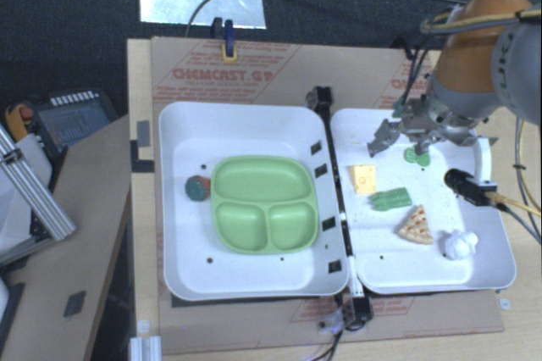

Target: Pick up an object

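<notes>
A brown board on the bench holds two white bins side by side. The left bin [182,266] has a green tray with three parts [263,203] and a small dark ball [197,187] just beside it. The right bin [500,270] has a yellow cheese square [364,179], a green block [390,199], a pizza slice [415,225], a white lump [459,245] and a small green thing [417,155]. The gripper [401,139] hangs over the far part of this bin, fingers spread apart, holding nothing

pale green tray [262,203], yellow block [364,179], white bins [246,118].
</notes>
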You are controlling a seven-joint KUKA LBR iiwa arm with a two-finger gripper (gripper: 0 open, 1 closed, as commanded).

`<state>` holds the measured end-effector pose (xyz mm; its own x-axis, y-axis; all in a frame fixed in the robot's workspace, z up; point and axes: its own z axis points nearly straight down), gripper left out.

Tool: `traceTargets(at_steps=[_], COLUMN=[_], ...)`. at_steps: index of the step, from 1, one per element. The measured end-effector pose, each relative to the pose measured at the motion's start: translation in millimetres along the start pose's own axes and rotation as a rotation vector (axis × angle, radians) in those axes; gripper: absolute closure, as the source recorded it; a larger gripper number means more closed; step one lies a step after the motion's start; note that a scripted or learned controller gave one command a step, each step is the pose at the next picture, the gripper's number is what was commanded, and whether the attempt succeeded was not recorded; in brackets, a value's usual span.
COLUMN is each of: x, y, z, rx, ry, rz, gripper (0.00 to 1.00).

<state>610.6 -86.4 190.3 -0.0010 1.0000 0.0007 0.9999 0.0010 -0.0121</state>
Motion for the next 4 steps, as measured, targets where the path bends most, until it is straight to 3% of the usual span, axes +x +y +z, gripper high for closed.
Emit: traceTargets(at_steps=[1,3,4], x=[0.2,3.7,3.4], y=[2.9,4.1,5.7], z=[-7.9,106.0,92.1], rx=[-0.013,-0.009,-0.015], ry=[-0.001,0.000,-0.001], rz=[-0.002,0.000,-0.001], gripper=[0.00,0.00,1.00])
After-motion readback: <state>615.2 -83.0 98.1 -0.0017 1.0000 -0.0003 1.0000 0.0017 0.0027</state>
